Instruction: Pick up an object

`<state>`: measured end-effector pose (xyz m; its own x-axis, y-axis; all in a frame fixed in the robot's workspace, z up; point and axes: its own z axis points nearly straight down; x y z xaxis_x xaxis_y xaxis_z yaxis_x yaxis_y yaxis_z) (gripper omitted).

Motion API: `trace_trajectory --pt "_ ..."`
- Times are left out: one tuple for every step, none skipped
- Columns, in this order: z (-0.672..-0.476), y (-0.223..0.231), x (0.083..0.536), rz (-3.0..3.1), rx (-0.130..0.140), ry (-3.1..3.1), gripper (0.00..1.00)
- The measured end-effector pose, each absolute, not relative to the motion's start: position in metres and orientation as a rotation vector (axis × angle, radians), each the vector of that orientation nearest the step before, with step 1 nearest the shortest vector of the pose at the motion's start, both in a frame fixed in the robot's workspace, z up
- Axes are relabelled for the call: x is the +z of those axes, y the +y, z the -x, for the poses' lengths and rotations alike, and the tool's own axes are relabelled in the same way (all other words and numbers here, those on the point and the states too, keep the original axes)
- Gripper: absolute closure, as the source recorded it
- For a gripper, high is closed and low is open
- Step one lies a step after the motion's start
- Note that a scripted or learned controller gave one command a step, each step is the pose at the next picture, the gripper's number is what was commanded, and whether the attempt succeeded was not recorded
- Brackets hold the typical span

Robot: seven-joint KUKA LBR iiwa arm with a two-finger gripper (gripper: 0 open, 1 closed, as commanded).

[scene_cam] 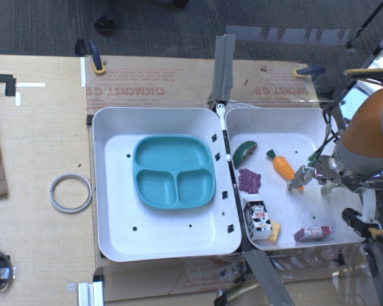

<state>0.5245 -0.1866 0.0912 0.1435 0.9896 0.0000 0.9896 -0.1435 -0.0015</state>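
The right bin (306, 139) holds several small things: an orange toy carrot (281, 166), a green vegetable (244, 150), a purple grape bunch (249, 180), a small printed carton (258, 218) with a yellow piece (275, 232) beside it, and a pink-red wrapped bar (313, 233). My gripper (311, 181) reaches in from the right and hovers low just right of the carrot. It is open, with nothing between its fingers. One fingertip (298, 180) lies close to the carrot's lower end; I cannot tell whether it touches.
The left bin (108, 171) holds a teal divided plate (175, 171). A grey divider post (223, 69) stands between the bins at the back. A ring of tape (71, 192) lies on the bench to the left. Cables run along the right bin's right wall.
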Motion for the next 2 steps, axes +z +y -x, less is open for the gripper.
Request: trace_trajectory --pt "-0.6003 -0.1690 0.0912 2.542 0.004 -1.846 0.00" --pt "-0.6001 -0.1686 0.0997 2.537 0.010 -1.851 1.00"
